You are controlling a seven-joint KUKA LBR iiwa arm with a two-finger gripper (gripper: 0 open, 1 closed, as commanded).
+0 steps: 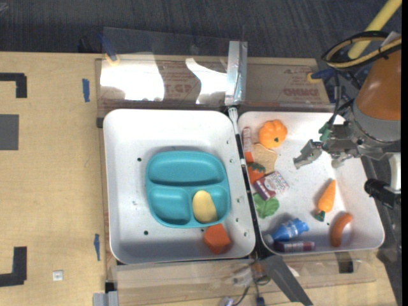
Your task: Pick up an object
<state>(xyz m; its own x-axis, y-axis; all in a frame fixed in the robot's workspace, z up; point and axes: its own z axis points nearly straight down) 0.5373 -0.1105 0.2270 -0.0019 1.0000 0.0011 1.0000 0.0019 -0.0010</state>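
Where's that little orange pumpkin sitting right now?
The pumpkin sits in the right bin, near its top left corner, left of the gripper and just above a tan cracker-like piece.

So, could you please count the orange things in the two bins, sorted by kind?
Orange pumpkin: 1
Orange carrot: 1
Orange block: 1
Orange-red oval piece: 1
Total: 4. A small orange item beside the divider is too hidden to count.

Teal tray (182,171) w/ yellow potato (204,206); orange block (217,238); orange pumpkin (273,132) & carrot (326,196); blue bottle (288,229); white bins (121,171)
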